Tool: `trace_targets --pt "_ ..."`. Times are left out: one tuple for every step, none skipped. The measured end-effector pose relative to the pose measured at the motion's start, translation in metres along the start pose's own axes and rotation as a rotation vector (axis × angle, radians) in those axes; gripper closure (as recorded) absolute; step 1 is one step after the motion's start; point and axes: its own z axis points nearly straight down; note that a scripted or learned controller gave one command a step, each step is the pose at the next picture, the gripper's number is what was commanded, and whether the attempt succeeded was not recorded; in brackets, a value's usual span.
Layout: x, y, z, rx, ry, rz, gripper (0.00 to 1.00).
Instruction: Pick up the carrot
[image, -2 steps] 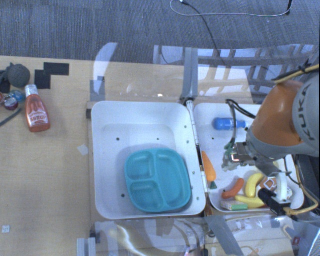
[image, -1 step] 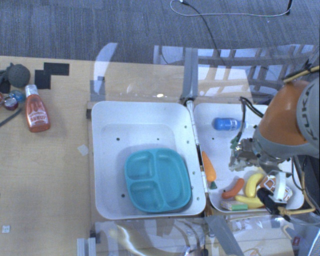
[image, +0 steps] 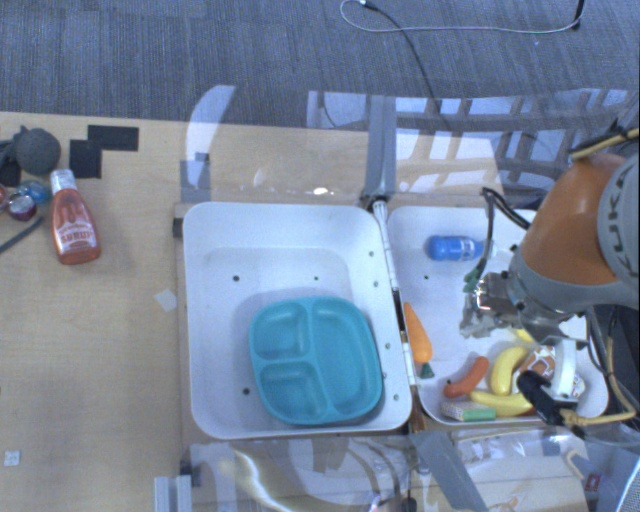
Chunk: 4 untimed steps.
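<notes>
Fingers: the gripper (image: 487, 305) hangs over the middle of the right bin (image: 440, 228), but the wrist hides its tips from above, so I cannot tell whether they stand wide or narrow; nothing is visibly held between them.
Arm: grey with an orange band (image: 570, 235), reaching in from the right and covering the bin's right half.
Carrot: the carrot (image: 418, 337) lies flat against the left wall of the right bin, just beside the divider, thin end toward the back, thick end with a green stub toward the front; it is apart from the gripper, to its left and slightly nearer the front.
Handling: likely a light, stiff toy with a smooth skin, so it should not deform but may slip or roll. The taper argues for closing across the thick middle, fingers set crosswise to its length.
Risk: the wall touching its left side leaves little room for a finger there; a nudge inward first may be needed.
Neighbours: a sausage (image: 467, 377), bananas (image: 508, 375) and a blue can (image: 453, 247) lie in the same bin, all clear of the carrot.
Left bin: the left bin (image: 215, 300) holds a teal divided plate (image: 314, 360).
Tabletop: a ketchup bottle (image: 72, 222) lies far left on the tabletop (image: 90, 350).
</notes>
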Motion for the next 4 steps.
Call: trace_targets --pt "0.006 -0.002 -0.044 0.004 -0.001 0.335 1.00" --pt "0.047 -0.009 0.000 0.007 -0.001 0.308 1.00" --pt "0.075 -0.013 0.011 0.005 0.001 -0.104 1.00" --pt "0.005 -0.002 -0.009 0.003 0.000 -0.157 1.00"
